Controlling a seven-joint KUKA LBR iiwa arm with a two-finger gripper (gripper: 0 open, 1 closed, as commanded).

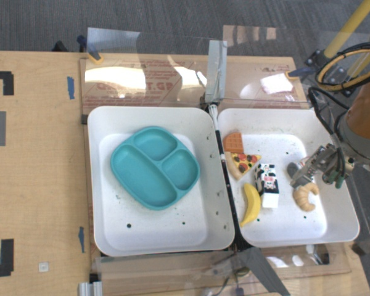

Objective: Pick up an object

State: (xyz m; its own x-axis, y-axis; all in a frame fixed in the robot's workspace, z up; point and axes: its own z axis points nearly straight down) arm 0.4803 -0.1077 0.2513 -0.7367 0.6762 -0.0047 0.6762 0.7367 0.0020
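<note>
White bins sit side by side; the gripper (306, 172) hovers in the right bin (339, 224) just above a croissant (306, 196), its grip state unclear. Banana (251, 203) and waffle (233, 142) lie nearby.

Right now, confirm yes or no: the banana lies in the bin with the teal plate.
No. The banana lies in the right bin; the teal plate sits alone in the left bin.
</note>
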